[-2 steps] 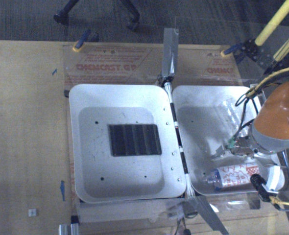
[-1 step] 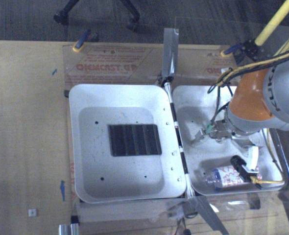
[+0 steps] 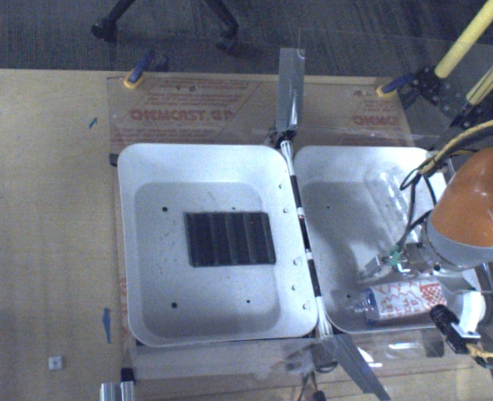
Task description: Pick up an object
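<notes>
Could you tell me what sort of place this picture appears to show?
Probably a robotics lab's bin-picking test bench. Two shallow white plastic bins sit side by side on a wooden bench, a grey arm with an orange band reaches over the right one, and an office chair's black wheeled base stands behind.

Two shallow white bins sit side by side on a wooden bench (image 3: 38, 224). The left bin (image 3: 138, 249) holds a dark ribbed tray (image 3: 230, 239) at its centre. In the right bin (image 3: 338, 207), a red-and-white patterned can (image 3: 401, 299) lies along the near edge, under the orange-banded arm (image 3: 472, 211).
</notes>
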You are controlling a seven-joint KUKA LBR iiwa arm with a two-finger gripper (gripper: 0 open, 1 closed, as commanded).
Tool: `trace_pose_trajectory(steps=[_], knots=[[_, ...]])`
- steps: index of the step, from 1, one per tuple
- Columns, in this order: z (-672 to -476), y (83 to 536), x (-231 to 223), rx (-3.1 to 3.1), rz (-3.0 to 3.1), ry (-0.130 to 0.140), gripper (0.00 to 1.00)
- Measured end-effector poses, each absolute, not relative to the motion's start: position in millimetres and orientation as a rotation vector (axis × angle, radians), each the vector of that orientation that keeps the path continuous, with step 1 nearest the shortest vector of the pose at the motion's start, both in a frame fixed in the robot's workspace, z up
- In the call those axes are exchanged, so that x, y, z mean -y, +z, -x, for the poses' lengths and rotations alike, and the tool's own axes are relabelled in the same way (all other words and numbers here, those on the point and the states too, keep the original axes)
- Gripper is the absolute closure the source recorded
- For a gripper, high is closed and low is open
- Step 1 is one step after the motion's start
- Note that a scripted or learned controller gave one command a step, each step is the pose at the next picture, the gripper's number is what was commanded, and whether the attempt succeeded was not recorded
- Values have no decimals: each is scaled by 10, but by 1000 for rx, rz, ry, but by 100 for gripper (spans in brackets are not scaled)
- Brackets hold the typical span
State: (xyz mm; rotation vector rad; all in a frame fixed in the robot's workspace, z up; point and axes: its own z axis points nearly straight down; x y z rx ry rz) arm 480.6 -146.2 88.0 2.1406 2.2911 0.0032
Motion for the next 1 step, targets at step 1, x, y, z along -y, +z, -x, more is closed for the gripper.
trace_pose_trajectory(steps=[1], knots=[[-5278, 886, 1067, -2354, -2067, 11, 0]])
